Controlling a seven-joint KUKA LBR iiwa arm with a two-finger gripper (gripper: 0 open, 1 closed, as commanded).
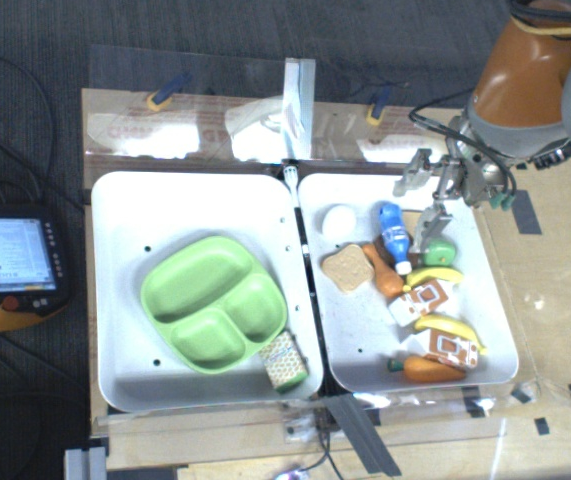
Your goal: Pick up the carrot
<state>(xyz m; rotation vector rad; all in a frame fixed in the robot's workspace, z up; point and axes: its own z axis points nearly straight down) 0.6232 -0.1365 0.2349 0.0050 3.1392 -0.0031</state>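
The carrot [430,370], orange with a small green stub at its left end, lies along the front wall of the right bin [501,308]. It sits just below a small patterned carton [451,347] and a banana [449,327]. My gripper [432,224] hangs over the back right part of that bin, above a green item [439,253] and beside a blue bottle [394,230]. It is far from the carrot and nothing shows in its grasp.
The right bin also holds a white ball [338,220], a bread slice [344,267], an orange-brown stick [385,273], a second banana [435,277] and another carton [411,303]. In the left bin lie a green divided plate [215,303] and a small box [285,361].
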